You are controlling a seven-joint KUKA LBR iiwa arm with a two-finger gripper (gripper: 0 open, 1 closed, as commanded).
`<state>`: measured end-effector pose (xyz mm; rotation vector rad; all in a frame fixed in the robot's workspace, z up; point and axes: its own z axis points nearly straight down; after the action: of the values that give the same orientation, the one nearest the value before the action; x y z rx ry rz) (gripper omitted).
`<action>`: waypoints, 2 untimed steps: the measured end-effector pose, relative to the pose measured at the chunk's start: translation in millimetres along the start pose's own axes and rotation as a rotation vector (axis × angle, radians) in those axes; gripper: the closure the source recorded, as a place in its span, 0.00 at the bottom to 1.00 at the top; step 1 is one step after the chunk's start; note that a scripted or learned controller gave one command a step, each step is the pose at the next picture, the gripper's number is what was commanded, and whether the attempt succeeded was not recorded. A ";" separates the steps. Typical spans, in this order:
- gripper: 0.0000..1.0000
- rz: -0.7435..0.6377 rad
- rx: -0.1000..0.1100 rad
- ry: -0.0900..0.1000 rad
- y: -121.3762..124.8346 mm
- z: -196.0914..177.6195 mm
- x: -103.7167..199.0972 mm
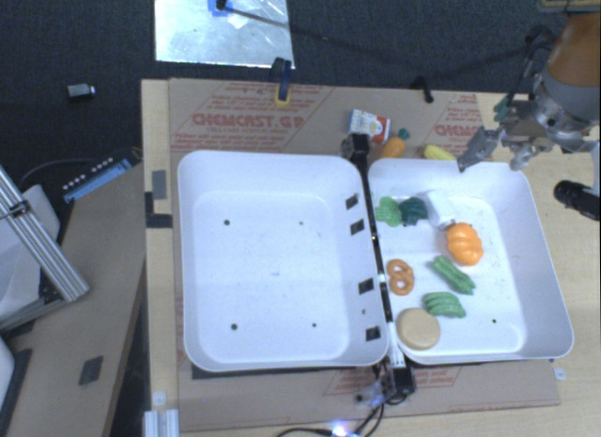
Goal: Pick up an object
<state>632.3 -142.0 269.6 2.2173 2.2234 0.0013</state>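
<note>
Bins, white, shallow, two, side by side on a cardboard-covered counter (244,111): left bin (272,257) bare inside; right bin (526,238) holding the candidate objects. Contents of right bin, counted: one orange pumpkin-like toy (464,242); one pretzel-shaped piece (401,276); one round tan piece like a bun (419,328); two ridged green pieces, the upper (454,273) just below the pumpkin, the lower (444,304) beside the bun; one light green leafy piece (388,210) touching one dark green piece (413,210); one small white block (439,207) just right of those. Outside the bins, on the cardboard beyond the far rim: one small carton (366,124), one orange carrot-like piece (393,147), one yellow piece (438,153). Hand (490,149), one, hovering over the far rim of the right bin, fingers spread apart, nothing between them; well apart from every object. Risks, as judged: a straight descent from here would likely strike the bin rim or close on air, since nothing lies beneath; the leafy pair and white block sit crowded together, so a grasp there may catch two pieces or push one aside; the pumpkin looks rounded and could slip from two fingers.
</note>
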 end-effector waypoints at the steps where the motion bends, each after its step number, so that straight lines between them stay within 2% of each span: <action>1: 0.00 -0.005 0.007 0.003 14.9 107.0 38.4; 2: 0.00 -0.001 0.006 0.000 33.0 190.3 21.8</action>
<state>665.5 -120.3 79.3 2.2195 2.2276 -0.0049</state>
